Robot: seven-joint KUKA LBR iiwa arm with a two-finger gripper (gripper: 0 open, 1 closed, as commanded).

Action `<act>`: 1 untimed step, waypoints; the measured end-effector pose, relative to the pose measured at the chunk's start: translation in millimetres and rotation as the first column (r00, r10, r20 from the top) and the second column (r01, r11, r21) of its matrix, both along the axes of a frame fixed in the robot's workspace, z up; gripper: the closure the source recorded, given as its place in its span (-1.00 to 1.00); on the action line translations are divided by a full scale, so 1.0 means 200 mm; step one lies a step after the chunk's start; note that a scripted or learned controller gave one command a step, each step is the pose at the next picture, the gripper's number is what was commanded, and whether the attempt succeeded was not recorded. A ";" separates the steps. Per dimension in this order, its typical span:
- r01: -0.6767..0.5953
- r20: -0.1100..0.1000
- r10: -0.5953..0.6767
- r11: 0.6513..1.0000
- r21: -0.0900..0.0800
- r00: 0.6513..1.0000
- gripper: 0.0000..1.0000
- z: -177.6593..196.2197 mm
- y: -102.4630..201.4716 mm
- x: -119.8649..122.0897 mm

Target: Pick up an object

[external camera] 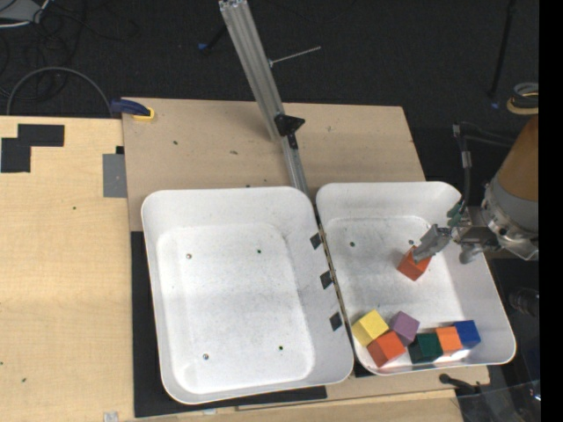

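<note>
**Currently: Gripper at Red Block, Right Bin**

From the fixed overhead camera, the grey two-finger gripper (426,250) reached in from the right over the shallow white right-hand bin (387,202). Its fingers were closed around the upper end of a small red-orange block (411,266), which sat tilted near the bin's middle. Along the front wall lay a yellow cube (370,324), purple cube (405,325), red cube (385,348), green cube (426,347), orange cube (449,338) and blue cube (468,332), clustered touching. The left-hand white bin (167,214) stood alongside.
</note>
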State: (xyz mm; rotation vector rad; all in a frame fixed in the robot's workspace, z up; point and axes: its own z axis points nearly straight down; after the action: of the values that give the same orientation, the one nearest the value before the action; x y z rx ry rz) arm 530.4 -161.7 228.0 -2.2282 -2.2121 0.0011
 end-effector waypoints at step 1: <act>0.002 -0.001 -0.002 1.000 0.000 1.000 1.00 0.05 0.00 0.00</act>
State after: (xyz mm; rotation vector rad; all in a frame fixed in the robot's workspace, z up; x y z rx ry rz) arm 530.5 -162.3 237.5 -2.2302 -2.2091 0.0015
